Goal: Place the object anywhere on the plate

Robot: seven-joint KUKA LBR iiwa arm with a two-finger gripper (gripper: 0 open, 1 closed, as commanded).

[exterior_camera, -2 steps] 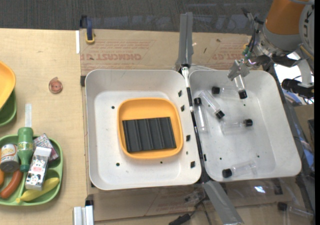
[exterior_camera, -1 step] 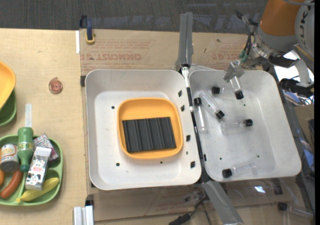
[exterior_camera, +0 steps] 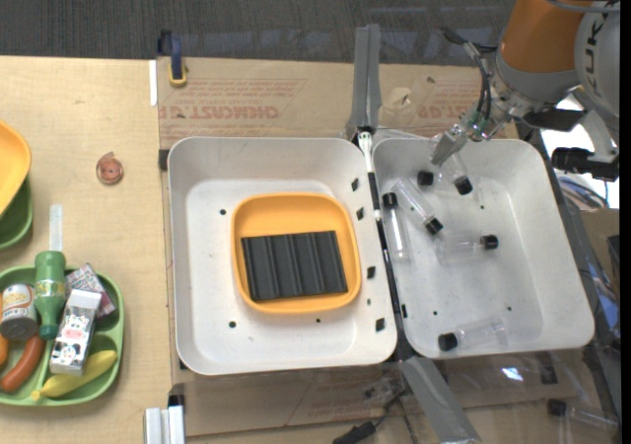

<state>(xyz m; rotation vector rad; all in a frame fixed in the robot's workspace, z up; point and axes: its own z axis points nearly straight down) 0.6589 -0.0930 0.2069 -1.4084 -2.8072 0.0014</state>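
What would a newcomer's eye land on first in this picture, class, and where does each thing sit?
First, the yellow plate with its dark ridged centre, sitting in the left bin. Next, the arm's orange band at top right, with the pincer over the far edge of the right bin, where clear tubes with black caps lie scattered.

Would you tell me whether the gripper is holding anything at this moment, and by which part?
It cannot be told: the gripper hangs over the far end of the right bin, too small and blurred to show anything between its fingers.
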